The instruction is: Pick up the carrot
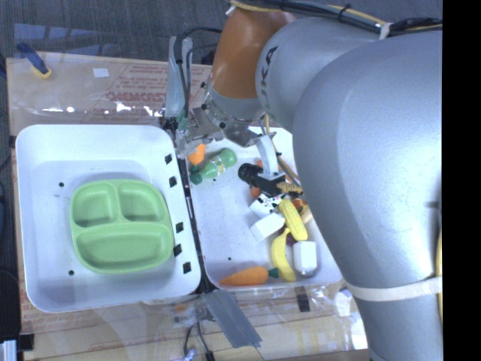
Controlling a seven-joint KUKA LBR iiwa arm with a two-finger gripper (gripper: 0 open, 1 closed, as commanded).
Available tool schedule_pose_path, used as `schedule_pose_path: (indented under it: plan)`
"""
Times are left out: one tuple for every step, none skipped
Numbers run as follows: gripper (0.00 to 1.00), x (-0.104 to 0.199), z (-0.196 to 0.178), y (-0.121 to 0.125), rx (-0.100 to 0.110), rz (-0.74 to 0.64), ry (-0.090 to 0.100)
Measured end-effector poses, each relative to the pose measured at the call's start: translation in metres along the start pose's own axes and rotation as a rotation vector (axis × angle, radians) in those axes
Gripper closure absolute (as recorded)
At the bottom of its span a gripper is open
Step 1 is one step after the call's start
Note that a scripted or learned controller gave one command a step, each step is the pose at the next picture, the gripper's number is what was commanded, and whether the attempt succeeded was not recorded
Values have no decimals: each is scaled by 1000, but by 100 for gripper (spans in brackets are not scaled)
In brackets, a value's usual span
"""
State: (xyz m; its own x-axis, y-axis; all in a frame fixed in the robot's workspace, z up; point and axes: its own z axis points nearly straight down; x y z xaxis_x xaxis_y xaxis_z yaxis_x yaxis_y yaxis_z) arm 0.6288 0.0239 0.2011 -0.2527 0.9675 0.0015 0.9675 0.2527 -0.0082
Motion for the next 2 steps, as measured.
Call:
schedule_pose_path:
  plan:
    - [100,6,11,-56,-4,-103,-1]
    - [100,-35,-4,-120,-3,253,1]
